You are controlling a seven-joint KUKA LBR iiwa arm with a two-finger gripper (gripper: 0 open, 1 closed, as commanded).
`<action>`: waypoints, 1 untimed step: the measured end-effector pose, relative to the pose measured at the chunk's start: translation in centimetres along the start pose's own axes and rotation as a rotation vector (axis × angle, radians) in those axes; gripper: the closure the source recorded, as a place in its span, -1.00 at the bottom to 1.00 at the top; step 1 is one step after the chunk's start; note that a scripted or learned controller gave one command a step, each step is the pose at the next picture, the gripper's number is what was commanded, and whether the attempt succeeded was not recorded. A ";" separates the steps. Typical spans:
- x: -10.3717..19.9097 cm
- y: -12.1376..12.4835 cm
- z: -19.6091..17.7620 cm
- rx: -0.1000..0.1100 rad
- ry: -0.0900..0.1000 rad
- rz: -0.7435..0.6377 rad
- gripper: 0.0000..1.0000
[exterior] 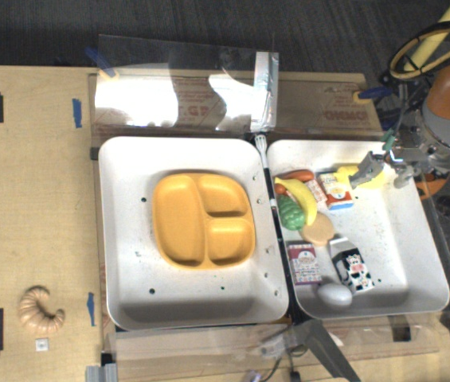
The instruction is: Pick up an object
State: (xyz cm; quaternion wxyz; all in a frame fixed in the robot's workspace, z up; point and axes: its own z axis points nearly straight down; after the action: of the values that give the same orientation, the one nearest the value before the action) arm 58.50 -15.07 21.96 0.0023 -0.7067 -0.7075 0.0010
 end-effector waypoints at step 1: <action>1.7 1.9 12.5 -0.005 -0.002 -0.140 -1.00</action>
State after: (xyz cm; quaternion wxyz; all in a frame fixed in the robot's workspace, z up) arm 60.34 -13.36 9.50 0.0000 -0.6556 -0.7552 -0.0004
